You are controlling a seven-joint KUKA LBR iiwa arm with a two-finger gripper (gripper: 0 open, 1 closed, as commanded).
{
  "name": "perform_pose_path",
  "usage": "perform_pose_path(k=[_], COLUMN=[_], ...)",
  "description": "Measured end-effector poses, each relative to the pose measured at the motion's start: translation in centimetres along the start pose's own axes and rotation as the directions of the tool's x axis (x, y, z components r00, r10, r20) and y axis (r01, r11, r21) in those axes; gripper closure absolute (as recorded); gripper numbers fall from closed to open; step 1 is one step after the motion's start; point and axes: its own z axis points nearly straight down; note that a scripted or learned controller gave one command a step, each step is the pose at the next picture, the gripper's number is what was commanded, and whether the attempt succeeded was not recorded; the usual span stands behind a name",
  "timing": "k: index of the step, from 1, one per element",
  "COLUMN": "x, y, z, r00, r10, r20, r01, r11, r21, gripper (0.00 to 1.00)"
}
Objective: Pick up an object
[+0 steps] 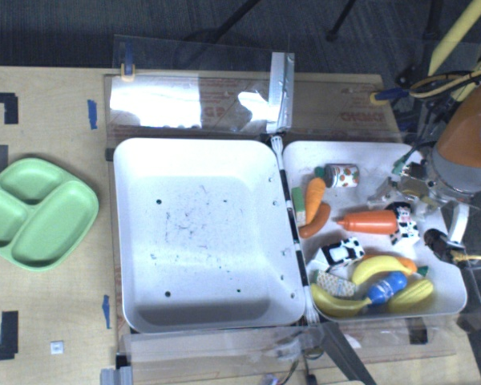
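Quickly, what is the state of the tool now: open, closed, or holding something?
Tool: over the right bin; open or closed cannot be told.

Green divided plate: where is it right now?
The green divided plate sits on the bench at the camera view's far left, outside both bins, left of the left white bin.

Robotics lab, not a home. Wooden bench (48, 119) with black alignment marks and blue tape bits, two shallow white bins (144, 167) set side by side, clear plastic shielding (192, 99) at the back. Tripod legs (349, 10) and loose cables (441, 83) on dark carpet behind (typical test-cell clutter). Toy food (377, 275) serves as props.
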Motion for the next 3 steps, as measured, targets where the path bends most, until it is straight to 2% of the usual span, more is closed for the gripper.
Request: perform_pose_path(k=[1,2,3], x=[0.0,-1.1,-0.4], y=[-0.8,-1.6,-1.5], z=[0.0,-5.5,1.9], r00=[0.999,1.0,1.0], r10=[0.046,0.016,-0.01], r20=[-0.003,0.015,0.002], r01=[-0.046,-0.016,0.01], r11=[0.999,0.999,1.0], r21=[-0.024,0.028,0.024], gripper=[0.0,0.0,0.0])
